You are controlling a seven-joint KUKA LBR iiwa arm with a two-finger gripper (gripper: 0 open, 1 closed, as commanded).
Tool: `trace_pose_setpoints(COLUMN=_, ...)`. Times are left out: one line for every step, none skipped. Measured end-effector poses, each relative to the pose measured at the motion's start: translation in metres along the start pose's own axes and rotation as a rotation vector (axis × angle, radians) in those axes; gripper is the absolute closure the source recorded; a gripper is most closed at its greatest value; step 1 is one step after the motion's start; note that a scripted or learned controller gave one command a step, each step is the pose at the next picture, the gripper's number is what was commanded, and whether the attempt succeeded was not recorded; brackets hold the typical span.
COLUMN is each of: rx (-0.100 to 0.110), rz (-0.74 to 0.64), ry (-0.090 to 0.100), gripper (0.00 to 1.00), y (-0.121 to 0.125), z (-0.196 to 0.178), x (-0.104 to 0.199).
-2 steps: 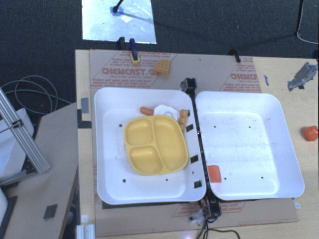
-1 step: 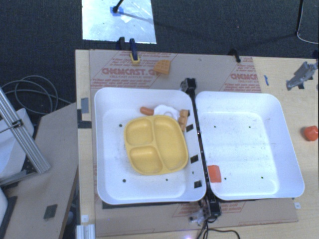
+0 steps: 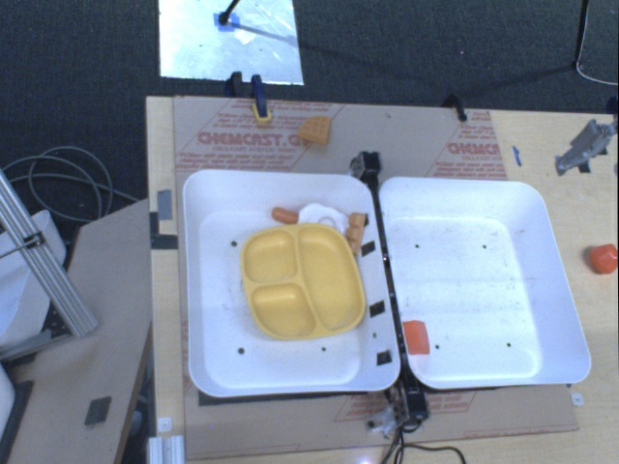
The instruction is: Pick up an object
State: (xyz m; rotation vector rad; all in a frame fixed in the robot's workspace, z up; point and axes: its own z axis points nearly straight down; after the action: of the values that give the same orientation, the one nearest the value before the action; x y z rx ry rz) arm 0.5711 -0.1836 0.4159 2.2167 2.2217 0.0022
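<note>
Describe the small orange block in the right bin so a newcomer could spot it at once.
Start at the right bin, the one of the two white bins without the yellow divided plate. Look to its near-left corner, beside the seam where the two bins meet. The small orange block lies there on bare white floor; another orange piece sits outside the bin on the bench, so pick the one inside.

white item (image 3: 322, 217): partly hidden behind the yellow tray (image 3: 302, 282)
gripper (image 3: 586, 147): cut off by the right edge, fingers unclear
</note>
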Motion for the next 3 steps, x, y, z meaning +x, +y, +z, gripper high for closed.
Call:
trace_pose_setpoints(rx=0.0, rz=0.0, ry=0.0, gripper=0.0, y=0.0, z=0.0, x=0.0)
trace_pose_setpoints(rx=0.0, rz=0.0, ry=0.0, gripper=0.0, y=0.0, z=0.0, x=0.0)
trace_pose_setpoints(rx=-0.008, rz=-0.017, ry=0.006, gripper=0.0, y=-0.086, z=-0.075, x=0.143)
